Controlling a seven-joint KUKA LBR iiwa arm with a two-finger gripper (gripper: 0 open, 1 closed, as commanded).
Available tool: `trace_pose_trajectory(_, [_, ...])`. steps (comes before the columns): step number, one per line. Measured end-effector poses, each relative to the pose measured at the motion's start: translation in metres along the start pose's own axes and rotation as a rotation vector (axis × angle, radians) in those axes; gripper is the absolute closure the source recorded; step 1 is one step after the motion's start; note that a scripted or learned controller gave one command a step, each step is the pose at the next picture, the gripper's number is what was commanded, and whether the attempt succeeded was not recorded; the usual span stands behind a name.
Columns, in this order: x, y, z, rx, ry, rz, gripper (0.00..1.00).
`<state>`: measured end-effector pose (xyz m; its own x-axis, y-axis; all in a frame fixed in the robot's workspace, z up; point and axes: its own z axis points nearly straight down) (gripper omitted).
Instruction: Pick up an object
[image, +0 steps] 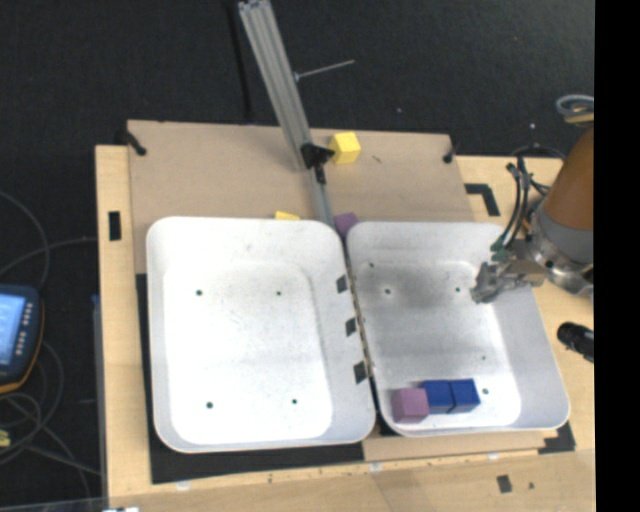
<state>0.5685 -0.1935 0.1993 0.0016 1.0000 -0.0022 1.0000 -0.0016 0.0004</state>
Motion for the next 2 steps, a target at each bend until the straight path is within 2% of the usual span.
trace_pose_trajectory(1, [-0.011,-0.038,0.018,0.002,0.000,0.001,1.00])
trace_pose_trajectory(2, [-0.006,-0.053,0.041,0.001,0.000,-0.001,1.00])
